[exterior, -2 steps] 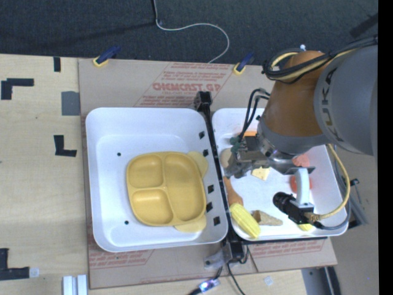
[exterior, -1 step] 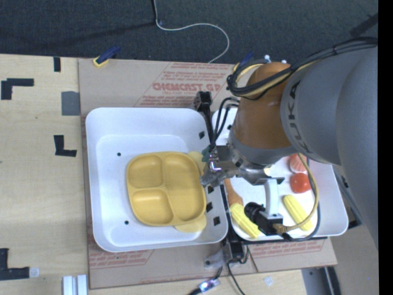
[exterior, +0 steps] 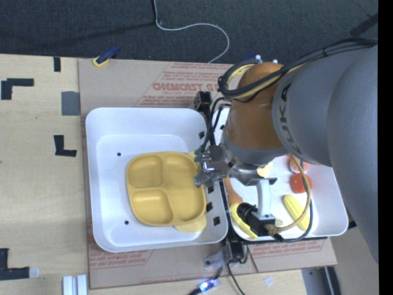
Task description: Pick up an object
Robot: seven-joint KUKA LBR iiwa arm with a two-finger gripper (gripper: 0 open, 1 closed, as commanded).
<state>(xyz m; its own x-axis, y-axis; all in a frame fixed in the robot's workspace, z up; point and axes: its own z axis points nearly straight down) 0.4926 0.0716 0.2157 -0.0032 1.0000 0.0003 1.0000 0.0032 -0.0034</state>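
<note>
Step in hand looks like the approach/descent, no grasp confirmed. Gripper (exterior: 204, 172) sits low over the right edge of the left bin (exterior: 98, 165), right at the wall it shares with the right bin (exterior: 336, 221), and at or touching the right rim of the yellow divided plate (exterior: 163, 189). Can't tell from this angle whether the gripper is released or clenched; the wrist and arm (exterior: 319, 103) cover it, and nothing is visibly held. The plate is the likely target: it lies flat in the left bin, towards the right edge and the near-right corner, with a paler yellow piece (exterior: 191, 226) poking out from under its near-right rim. In the right bin, a red object (exterior: 299, 182) and a yellow banana-like object (exterior: 293, 205) lie near the middle, partly hidden by the arm. Next move, my read: get one jaw over the plate rim and one under or outside it, close, then lift straight up. The rim is thin and sits close to the bin wall, so there is little clearance. Risks: the plate slides instead of being pinched, or tilts out on lift since the grip is at its edge.
</note>
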